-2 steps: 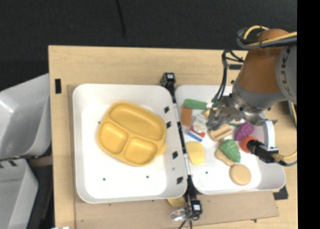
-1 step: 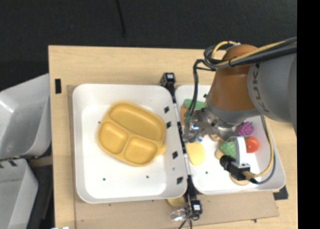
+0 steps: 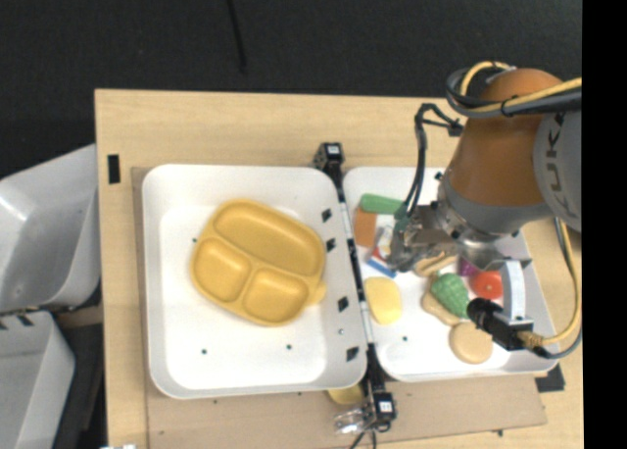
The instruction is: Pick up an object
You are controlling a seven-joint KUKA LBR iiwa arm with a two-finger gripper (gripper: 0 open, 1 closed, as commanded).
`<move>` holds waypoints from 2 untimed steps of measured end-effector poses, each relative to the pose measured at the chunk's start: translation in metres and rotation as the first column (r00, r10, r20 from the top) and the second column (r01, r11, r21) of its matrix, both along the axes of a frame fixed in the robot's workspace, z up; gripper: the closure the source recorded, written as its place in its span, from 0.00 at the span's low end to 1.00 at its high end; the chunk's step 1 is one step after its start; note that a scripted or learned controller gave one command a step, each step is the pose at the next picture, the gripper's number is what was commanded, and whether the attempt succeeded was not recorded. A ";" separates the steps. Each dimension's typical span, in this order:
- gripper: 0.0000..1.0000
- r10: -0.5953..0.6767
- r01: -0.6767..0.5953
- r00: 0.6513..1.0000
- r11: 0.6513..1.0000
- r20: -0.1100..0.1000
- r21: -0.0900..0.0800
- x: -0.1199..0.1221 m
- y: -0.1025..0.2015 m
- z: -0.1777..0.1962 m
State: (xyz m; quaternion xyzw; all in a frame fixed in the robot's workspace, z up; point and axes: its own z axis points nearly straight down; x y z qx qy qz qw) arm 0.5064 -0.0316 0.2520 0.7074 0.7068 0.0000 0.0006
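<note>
Camera view: worktop (image 3: 225, 119) carrying two white bins.
Hand (image 3: 409, 241): low over right bin (image 3: 431, 364), finger state cannot be told.
Yellow object (image 3: 383, 300): in right bin, just below-left of hand, apart.
Green object (image 3: 452, 292): just right of hand.
Left bin (image 3: 176, 349): holds yellow divided tray (image 3: 257, 261).

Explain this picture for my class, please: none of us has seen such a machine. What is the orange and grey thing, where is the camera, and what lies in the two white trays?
The orange and grey thing is a robot arm, reaching in from the right. One camera fixed above the bench looks down at a slant. Its gripper hangs low over the right bin; whether it holds anything cannot be told. The left bin holds a yellow divided plate. The right bin holds small toys: a yellow lemon-like piece, a green ridged piece, a tan round piece, a red piece and a green block. The job is to pick one up.
</note>
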 end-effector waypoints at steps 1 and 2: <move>1.00 0.013 -0.013 1.000 1.000 0.004 0.004 -0.016 0.088 0.067; 1.00 0.003 -0.003 1.000 1.000 0.009 0.000 -0.015 0.062 0.175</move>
